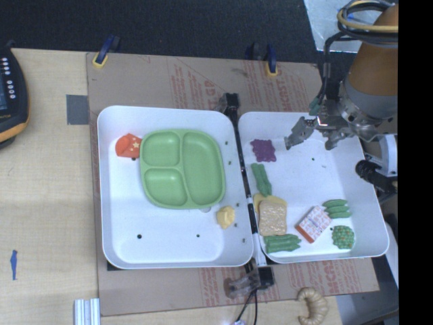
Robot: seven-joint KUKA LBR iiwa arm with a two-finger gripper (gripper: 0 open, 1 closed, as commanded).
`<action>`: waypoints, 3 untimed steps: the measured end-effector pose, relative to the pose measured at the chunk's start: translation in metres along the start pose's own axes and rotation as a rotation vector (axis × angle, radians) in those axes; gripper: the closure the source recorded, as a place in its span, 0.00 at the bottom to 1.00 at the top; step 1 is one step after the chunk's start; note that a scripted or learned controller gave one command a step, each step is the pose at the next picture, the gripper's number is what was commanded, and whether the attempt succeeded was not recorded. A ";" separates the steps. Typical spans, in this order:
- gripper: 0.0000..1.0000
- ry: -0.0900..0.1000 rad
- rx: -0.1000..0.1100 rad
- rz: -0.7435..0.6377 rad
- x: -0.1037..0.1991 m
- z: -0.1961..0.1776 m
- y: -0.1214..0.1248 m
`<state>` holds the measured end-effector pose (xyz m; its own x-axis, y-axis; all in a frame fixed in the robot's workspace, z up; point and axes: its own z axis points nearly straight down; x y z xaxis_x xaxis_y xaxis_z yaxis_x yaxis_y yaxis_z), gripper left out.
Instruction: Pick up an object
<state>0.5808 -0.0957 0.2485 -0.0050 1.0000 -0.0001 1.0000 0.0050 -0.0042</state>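
Grey arm (pixel 365 107) — orange band; dark metal fingers (pixel 295 136); yellow-black cables.

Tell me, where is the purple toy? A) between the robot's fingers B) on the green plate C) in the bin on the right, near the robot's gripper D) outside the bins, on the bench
C: the purple toy lies on the floor of the right bin, a little left of the gripper, which hangs open above the bin with nothing between its fingers.
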 end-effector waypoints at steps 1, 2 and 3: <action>0.00 0.000 0.004 -0.004 0.023 0.060 0.039; 0.00 -0.001 0.008 0.001 0.002 0.163 0.068; 0.00 -0.001 -0.003 0.003 -0.011 0.156 0.077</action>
<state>0.6568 -0.1064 0.0926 -0.0018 1.0000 -0.0013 1.0000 0.0018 -0.0008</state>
